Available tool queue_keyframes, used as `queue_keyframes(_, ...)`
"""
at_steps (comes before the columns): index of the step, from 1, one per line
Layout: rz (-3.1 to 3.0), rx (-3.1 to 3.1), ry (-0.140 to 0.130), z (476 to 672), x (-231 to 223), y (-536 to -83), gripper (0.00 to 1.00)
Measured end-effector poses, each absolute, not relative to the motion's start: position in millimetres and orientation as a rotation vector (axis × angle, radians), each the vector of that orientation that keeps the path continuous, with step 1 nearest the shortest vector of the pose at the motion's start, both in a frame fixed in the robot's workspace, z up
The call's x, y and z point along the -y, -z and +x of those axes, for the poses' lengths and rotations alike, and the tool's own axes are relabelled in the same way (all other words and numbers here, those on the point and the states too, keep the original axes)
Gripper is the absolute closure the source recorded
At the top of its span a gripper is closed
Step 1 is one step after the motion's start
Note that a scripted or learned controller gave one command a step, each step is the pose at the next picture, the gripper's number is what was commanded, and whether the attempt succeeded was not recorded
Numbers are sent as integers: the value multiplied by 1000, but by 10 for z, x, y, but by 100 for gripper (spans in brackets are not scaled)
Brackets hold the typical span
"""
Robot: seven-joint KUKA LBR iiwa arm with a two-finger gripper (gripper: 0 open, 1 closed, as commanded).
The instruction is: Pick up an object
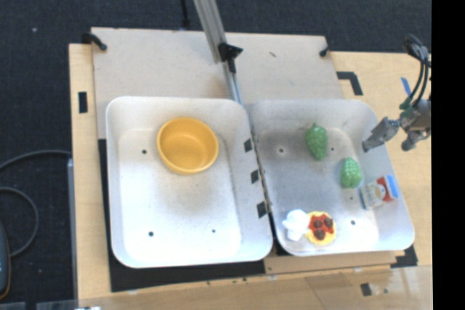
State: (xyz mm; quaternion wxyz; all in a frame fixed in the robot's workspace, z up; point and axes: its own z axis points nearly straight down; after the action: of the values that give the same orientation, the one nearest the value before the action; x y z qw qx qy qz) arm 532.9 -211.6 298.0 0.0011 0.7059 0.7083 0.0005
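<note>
1. Candidate objects sit in the right bin (290, 120): two green bumpy pieces (317, 141) (351, 172), a small red-blue-white packet (380, 192) near the right wall, and a white lump (295, 223) touching a yellow-red piece (321, 227) at the near edge.
2. I see the gripper (399, 131) at the bin's right rim – jaws spread, nothing between them.
3. Left bin (131, 229): one yellow bowl (188, 145), upright.
4. Both bins rest on the counter (86, 178).

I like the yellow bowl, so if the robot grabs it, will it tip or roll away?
The bowl sits upright on the flat bin, so it probably won't roll. It looks like thin plastic, likely light and stiff. Its smooth rim may slip, and a push could slide it.
</note>
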Motion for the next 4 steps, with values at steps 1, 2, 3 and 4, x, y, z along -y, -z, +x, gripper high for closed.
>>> queue_keyframes(1, 2216, -2224, -2, 5330, 2113, -2980, 0)
queue_keyframes(2, 2224, -2222, 6, 5308, 2168, -2359, 0)
queue_keyframes(3, 2224, -2221, 5, 5283, 2181, -1935, 0)
queue_keyframes(4, 2223, -2221, 5, 5243, 2196, -1508, 0)
